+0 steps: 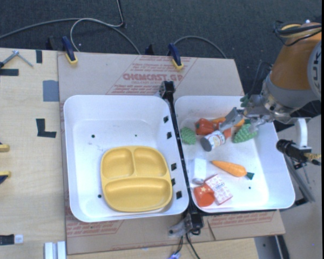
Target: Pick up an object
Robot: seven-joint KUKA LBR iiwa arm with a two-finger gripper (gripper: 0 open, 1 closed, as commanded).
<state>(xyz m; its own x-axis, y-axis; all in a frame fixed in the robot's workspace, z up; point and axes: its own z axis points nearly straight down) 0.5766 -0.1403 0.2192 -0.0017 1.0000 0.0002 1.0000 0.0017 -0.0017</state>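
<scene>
Bench: pale wood at the far left, with black tape marks on it and a sheet of printed cardboard under the bins, held by two blue-and-yellow clamps at its far edge.
Left bin: shallow and white; a yellow divided plate with three compartments lies in its near half, flat on the floor.
Divider: the two bins touch along their inner rims, with black clips along the seam.
Right bin: white, and it carries all the small things.
Green leafy piece: near the inner wall, just beside the red pepper.
Red pepper: toward the far side of the right bin, touching or nearly touching the small bottle.
Small bottle: white with a dark cap end, lying on its side at a slant, just below my claw.
White flat packet: near the inner wall, lying flat.
Red tomato-like piece: near front corner, touching the red-and-white box beside it.
Carrot: orange, lying flat mid-bin, green stub pointing right, apart from the rest.
Green bumpy piece: right of the bottle, partly under my fingers.
My claw: low over the far half of the right bin, above the bottle and the green bumpy piece. I cannot tell how wide it stands, and nothing is plainly held in it.
My arm: orange band and grey wrist reaching in from the right.
</scene>
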